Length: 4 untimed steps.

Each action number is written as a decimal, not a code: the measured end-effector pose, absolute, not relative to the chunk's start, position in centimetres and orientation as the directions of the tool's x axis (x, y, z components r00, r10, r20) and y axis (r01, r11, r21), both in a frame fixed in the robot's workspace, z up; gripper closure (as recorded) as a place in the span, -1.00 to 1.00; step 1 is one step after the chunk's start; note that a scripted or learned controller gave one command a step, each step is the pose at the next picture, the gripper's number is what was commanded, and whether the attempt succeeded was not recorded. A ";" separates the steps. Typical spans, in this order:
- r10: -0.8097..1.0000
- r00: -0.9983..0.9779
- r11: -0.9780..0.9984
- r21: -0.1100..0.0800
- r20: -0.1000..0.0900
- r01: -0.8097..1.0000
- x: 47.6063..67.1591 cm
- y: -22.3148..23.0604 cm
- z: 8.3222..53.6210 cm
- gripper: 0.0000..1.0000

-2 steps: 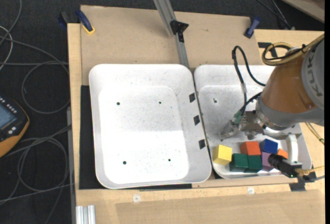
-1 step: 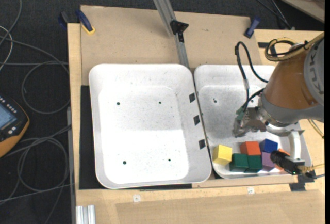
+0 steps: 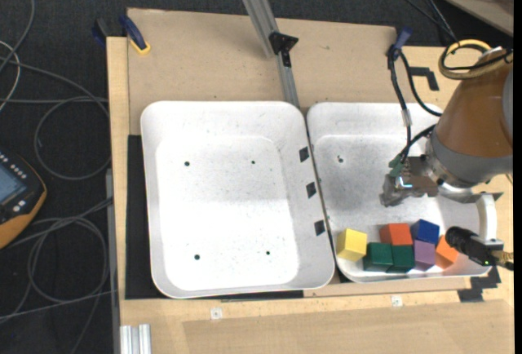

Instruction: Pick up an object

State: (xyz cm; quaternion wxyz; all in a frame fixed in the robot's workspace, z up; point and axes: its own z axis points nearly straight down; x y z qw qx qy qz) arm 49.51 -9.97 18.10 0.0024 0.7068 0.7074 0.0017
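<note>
Right bin (image 3: 359, 140): coloured blocks (image 3: 397, 246) clustered at near edge.

Single fixed camera, mounted above the pale wooden bench (image 3: 245, 59); looks down at a slant, moderately distant; both shallow white plastic bins (image 3: 163, 181) fully framed.

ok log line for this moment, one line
gripper over right bin | nothing seen held | blocks at near edge: yellow block, green block, purple block
</note>
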 end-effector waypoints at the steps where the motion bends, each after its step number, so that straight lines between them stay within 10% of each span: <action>1: 1.000 -0.002 0.002 0.007 -0.001 1.000 49.7 -10.0 23.0 1.00; 4: 1.000 -0.008 0.008 0.003 0.002 1.000 53.8 5.6 24.6 1.00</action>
